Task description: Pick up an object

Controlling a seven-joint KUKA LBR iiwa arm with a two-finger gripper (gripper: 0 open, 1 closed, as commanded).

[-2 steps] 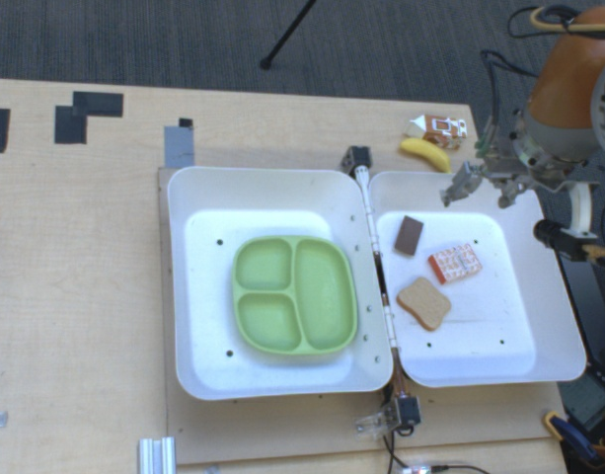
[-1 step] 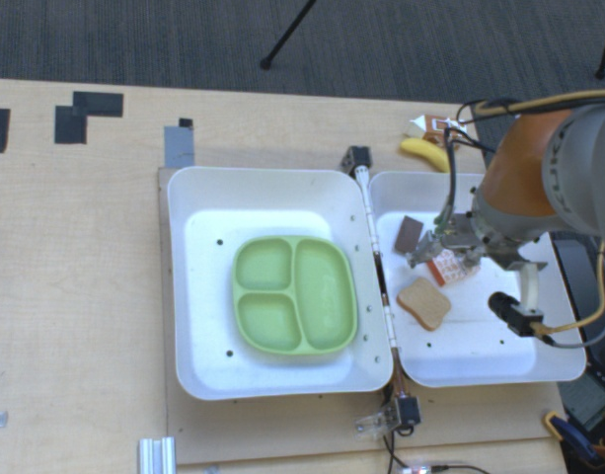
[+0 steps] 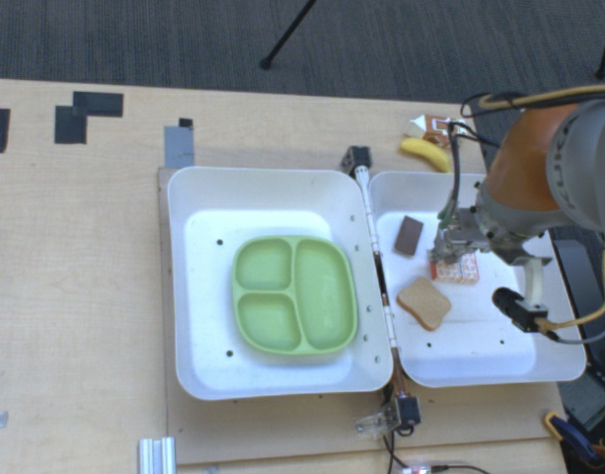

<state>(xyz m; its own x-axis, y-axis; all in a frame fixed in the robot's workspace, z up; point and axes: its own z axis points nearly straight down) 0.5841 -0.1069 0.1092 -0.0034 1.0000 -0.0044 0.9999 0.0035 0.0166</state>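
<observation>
The arm comes in from the right and its pincer (image 3: 450,255) hangs low over the right bin (image 3: 480,358), right above a small red-and-white packet (image 3: 458,270); whether it touches the packet is hard to tell. Just below and left of the pincer lies a slice of bread (image 3: 424,303). A brown block (image 3: 409,235) sits up and left of it. Far to its left, a green divided plate (image 3: 294,295) rests in the left bin (image 3: 198,265). A banana (image 3: 425,152) lies on the table (image 3: 75,284) above.

Grey arm (image 3: 578,166), orange band, black cables, metal pincer (image 3: 452,250)
</observation>
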